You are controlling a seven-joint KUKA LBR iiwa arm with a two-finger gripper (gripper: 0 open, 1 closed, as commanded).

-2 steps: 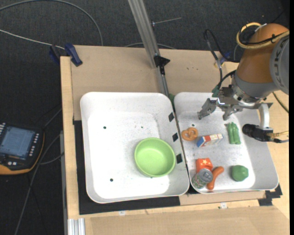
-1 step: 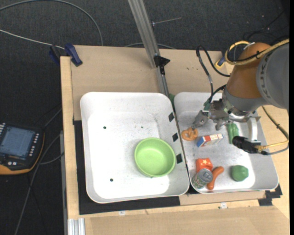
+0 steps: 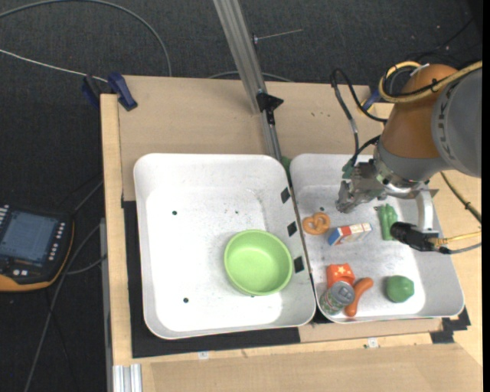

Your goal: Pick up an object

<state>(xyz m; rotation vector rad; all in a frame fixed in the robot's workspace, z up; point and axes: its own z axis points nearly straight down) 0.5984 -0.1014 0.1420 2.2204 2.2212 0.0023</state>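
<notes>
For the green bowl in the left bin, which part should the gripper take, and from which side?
Take the green bowl by its rim, coming straight down with one finger inside and one outside. It sits upright and open, too wide to span. The rim's left part looks safest, farthest from the bin wall.

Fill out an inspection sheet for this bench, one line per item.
Surface: wooden bench bearing two white bins, left bin and right bin, side by side.
Job's things: in the right bin, pretzel, small box, orange packet, can, carrot, green ball, green piece.
Clutter: green bowl in the left bin.
Gripper: gripper above the right bin's far part, nothing seen between its fingers.
Cables: black cables on the arm; grey cables on the floor.
Surroundings: dark carpet, pendant at left, metal post, blue clamp.
</notes>
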